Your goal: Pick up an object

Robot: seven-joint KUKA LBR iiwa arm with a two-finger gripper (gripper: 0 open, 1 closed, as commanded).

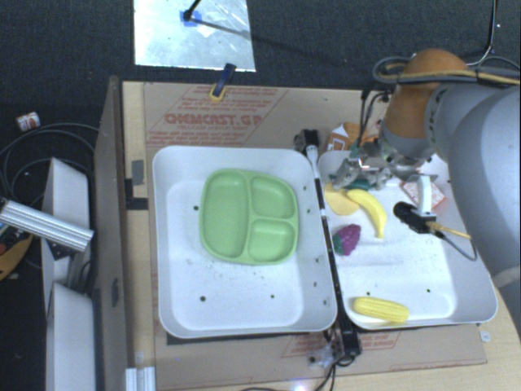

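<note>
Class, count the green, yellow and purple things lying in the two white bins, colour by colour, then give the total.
Green: 1, the divided plate
Yellow: 3, the banana, the corn cob and the pale yellow piece
Purple: 1, the grape bunch
Total: 5

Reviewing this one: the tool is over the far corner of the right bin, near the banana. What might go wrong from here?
1. The tool sits by the upper end of the banana, and a pale yellow piece lies right beside it. A grasp there may catch both or push one aside.
2. The tool is close to the rim between the bins and may strike it on the way down.
</note>
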